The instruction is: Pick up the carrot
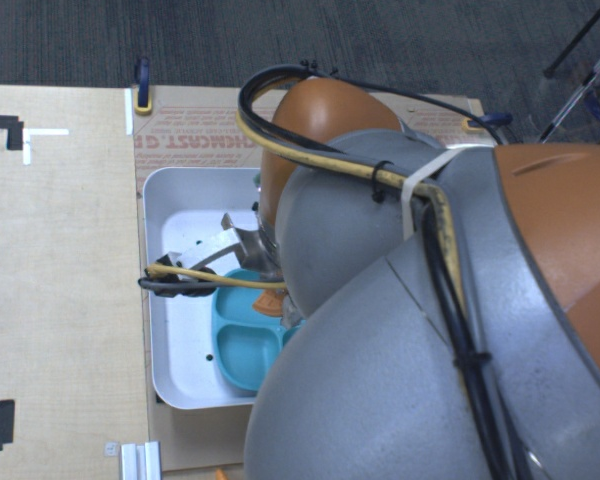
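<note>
A small orange piece, apparently the carrot point(271, 304), peeks out from under the arm at the right edge of the blue divided tray point(242, 353). Most of it is hidden by the arm. The tray lies in the lower half of the white bin point(170, 368). My gripper point(236, 242) hangs low over the bin's middle, just above and left of the orange piece. The big grey and orange arm point(400, 298) covers the bin's right part and the gripper's body.
A yellow and black cable point(185, 278) stretches from the arm across the bin to its left wall. The wooden bench point(60, 298) lies to the left, with a cardboard sheet point(195, 133) behind the bin. The arm hides the right of the scene.
</note>
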Robot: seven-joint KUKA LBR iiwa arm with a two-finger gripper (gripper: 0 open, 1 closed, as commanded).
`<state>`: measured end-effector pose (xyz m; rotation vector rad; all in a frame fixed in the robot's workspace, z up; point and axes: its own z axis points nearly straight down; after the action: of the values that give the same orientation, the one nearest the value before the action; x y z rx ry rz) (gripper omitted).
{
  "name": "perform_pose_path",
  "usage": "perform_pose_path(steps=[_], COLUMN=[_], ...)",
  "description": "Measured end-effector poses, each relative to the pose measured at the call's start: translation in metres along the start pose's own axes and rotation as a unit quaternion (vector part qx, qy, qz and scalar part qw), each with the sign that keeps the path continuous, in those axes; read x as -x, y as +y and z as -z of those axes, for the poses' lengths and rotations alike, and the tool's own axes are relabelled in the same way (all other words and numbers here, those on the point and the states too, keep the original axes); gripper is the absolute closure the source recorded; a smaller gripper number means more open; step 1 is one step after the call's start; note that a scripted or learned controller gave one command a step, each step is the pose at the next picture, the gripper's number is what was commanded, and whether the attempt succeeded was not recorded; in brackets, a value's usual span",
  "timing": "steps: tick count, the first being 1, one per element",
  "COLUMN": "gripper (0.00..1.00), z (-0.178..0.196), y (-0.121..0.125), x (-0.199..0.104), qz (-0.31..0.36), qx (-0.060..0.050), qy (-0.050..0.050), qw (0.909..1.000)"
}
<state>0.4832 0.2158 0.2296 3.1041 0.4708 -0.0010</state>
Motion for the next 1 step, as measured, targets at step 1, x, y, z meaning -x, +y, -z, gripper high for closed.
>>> perform_pose_path(steps=[1], gripper=[1.0], z=[-0.0863], y=[0.0404], x=[0.0192], qz=[0.003], qx=[-0.001], qy=[-0.004], qw=[1.0])
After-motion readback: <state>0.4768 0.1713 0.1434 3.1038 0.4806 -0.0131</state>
